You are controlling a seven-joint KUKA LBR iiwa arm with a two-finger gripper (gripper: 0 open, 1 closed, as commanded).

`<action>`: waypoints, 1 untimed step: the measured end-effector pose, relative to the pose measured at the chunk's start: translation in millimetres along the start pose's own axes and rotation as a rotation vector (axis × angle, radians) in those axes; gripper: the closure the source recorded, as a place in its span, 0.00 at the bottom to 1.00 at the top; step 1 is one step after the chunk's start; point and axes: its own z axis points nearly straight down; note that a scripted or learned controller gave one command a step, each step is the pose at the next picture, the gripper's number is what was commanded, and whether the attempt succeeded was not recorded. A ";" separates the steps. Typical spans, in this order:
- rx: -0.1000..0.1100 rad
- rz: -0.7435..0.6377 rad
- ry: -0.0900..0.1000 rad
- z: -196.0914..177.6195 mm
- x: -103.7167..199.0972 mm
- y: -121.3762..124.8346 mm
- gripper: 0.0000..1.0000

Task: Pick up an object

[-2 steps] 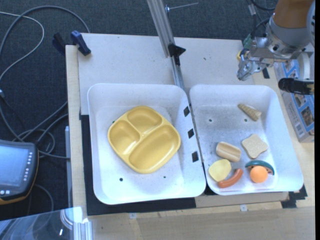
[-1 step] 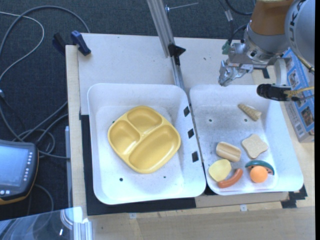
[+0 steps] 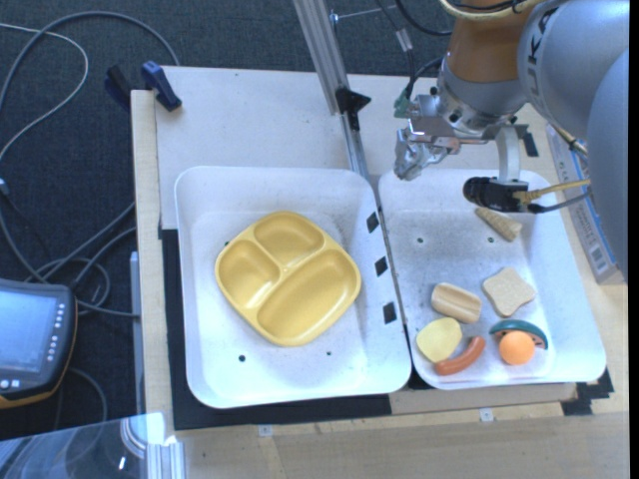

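1. Nearest me, at the right bin's point(image 3: 589, 337) six o'clock edge, the candidates cluster: a sausage point(image 3: 459, 357), a yellow round piece point(image 3: 438, 339), an orange ball point(image 3: 516, 348) against a teal item point(image 3: 534, 331), a bread roll point(image 3: 455, 300) and a toast slice point(image 3: 508, 291).
2. I judge the toast slice or roll easiest: they lie flat with a little room around them.
3. The left bin point(image 3: 200, 208) holds a yellow divided plate point(image 3: 288, 277); I leave it.
4. Farther, toward one o'clock, a tan wedge point(image 3: 498, 223) lies by a black part.
5. Farthest, at twelve o'clock, the gripper point(image 3: 407, 165) hangs above the bin's rim, carrying nothing; I cannot tell its spread. I would travel toward six o'clock, centre, then descend.
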 end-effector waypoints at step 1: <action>-0.002 -0.001 0.000 -2.8 64.3 -4.7 1.00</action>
